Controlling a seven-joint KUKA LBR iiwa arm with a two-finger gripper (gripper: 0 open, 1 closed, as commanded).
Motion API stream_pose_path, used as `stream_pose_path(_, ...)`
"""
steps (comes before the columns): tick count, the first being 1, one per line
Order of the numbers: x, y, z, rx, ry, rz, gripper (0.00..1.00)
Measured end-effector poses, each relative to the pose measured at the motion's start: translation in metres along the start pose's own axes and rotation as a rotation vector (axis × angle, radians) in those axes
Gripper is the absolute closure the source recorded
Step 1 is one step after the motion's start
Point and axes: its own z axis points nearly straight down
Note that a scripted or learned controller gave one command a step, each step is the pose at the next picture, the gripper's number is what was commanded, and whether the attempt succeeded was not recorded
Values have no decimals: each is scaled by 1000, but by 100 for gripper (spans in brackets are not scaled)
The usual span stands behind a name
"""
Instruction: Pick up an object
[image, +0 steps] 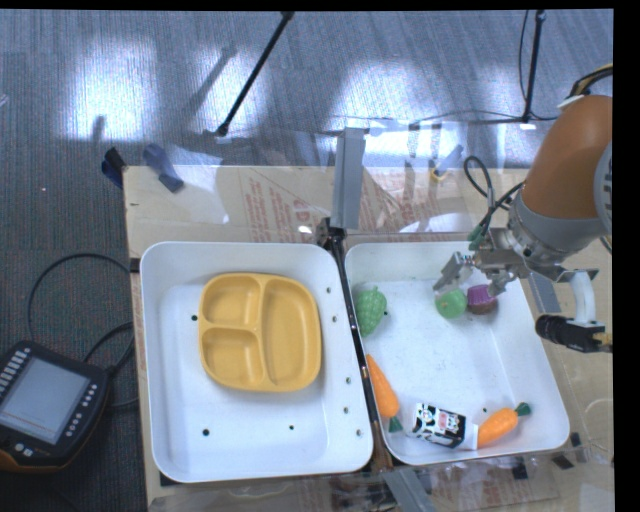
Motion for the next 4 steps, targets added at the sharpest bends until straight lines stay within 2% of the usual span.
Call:
stream_pose_path(1,-33,49,44,1,-1,125,0)
stream_pose_path(2,-44,38,117,-6,0,142,0)
stream_pose_path(3,-44,37,111,1,2,140,100)
stream_pose_path(4,-8,54,12,-13,-1,142,100)
